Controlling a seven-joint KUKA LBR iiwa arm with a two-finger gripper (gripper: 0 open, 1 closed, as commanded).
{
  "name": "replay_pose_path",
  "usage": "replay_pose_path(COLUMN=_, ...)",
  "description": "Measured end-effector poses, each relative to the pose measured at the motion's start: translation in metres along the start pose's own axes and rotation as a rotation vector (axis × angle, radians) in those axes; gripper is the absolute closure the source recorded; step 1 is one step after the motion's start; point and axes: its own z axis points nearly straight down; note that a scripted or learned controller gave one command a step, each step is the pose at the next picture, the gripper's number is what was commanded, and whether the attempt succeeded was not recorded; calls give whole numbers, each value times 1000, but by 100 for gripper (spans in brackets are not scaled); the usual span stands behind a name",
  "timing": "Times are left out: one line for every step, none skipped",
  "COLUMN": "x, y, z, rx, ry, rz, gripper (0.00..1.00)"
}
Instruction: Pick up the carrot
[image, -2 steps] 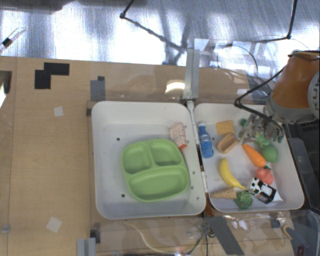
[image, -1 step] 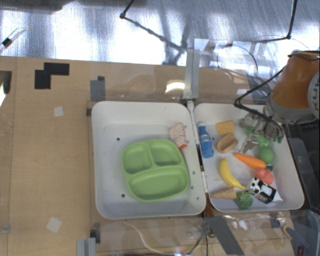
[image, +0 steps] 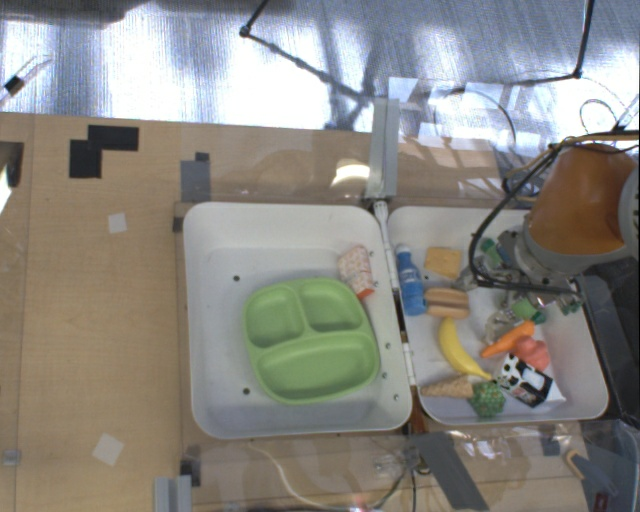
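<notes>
Seen from above the bench, my claw hangs low over the right-hand bin at the right of the frame, just above the upper end of the carrot, while the orange band of my arm fills the space above it. The carrot lies on a slant in the right middle of that bin, its tip pointing down-left toward the banana and its thicker end tucked under my claw. Whether my claw is spread or pressed together I cannot tell from here; the wrist and its cables hide the working end, and I see nothing clearly pinched. Around the carrot the bin is crowded: a hot dog and a blue bottle to the left, a cracker above them, an ice cream cone and a piece of broccoli toward the lower edge, and a black-and-white carton just below the carrot. The left bin holds a green divided plate and a small pastry near its right wall. As I judge it, the reach is done, but the carrot looks to be resting on the bin floor, so gripping and lifting are left.
</notes>
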Motion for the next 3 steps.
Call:
replay_pose_path(x=10, y=-17, z=-34, rx=1, ry=2, rz=197, gripper=0)
replay_pose_path(x=51, y=-12, z=-1, rx=4, ry=-2, rz=76, gripper=0)
replay_pose_path(x=54, y=10, z=-1, rx=5, ry=-1, rz=188, gripper=0)
